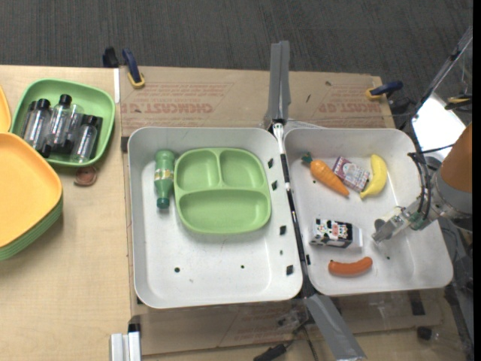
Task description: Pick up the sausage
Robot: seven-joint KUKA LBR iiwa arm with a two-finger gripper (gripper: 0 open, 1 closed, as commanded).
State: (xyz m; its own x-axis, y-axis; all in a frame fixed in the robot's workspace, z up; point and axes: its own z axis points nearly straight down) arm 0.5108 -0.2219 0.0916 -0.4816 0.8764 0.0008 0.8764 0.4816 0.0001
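The cardboard sheet (225, 100) under the two white bins carries red printing along its far strip, seen upside down and mirrored from this camera; behind the left bin (143, 224) it seems to read "CHEMCZYK", though the letters are too small to be sure. Fainter red marks lie on the same strip behind the right bin (428, 269), unreadable. The small pink packet (352, 173) and black-and-white carton (334, 233) in the right bin bear print too small to read.

Even, bright overhead light is seen; soft shadows are cast inside the white bins (143, 201), and edges are slightly blurred throughout.
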